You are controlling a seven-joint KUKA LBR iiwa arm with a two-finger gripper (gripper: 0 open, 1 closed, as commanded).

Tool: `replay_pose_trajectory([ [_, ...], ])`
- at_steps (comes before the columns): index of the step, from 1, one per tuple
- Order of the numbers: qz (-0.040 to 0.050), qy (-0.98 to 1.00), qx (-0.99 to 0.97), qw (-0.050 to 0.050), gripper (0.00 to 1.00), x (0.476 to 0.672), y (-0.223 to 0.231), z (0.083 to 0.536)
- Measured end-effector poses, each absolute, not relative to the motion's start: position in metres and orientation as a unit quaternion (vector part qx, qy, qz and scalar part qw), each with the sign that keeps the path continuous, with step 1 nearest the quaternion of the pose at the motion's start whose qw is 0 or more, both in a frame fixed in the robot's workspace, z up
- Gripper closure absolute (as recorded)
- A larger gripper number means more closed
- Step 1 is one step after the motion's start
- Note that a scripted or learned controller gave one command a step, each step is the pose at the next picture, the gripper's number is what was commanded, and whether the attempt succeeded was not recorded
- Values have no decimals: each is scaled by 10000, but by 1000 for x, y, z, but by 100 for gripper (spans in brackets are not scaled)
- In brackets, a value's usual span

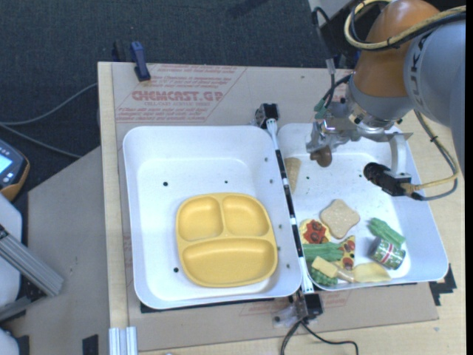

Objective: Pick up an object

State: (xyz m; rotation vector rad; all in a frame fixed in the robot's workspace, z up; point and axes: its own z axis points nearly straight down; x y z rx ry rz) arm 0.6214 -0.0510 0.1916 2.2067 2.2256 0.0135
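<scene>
My gripper [322, 148] hangs over the back left part of the right bin [425, 231], reaching in from the upper right. A small round brown object [322, 157] sits between its fingertips, and the fingers look shut on it, just above the bin floor. In the front half of the same bin lie a slice of toast [339, 217], a red-topped piece [315, 231], a green can [386, 252], a green leafy piece [386, 230] and a pale yellow piece [369, 272], all crowded together.
A yellow divided plate [225, 239] lies in the left bin [148, 168]. A flat tan piece [293, 172] rests against the right bin's left wall. A black connector [382, 177] with a cable hangs from the arm over the right bin.
</scene>
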Motion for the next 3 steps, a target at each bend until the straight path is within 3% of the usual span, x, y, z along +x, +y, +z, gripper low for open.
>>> replay_pose_trajectory([
  [1, -1, 7070, 7072, -15, 100, 577, -44, 213],
  [2, 12, 7092, 7050, 4, 100, 580, 16, 221],
  [3, -5, 7083, 7059, -20, 100, 544, 42, 239],
])
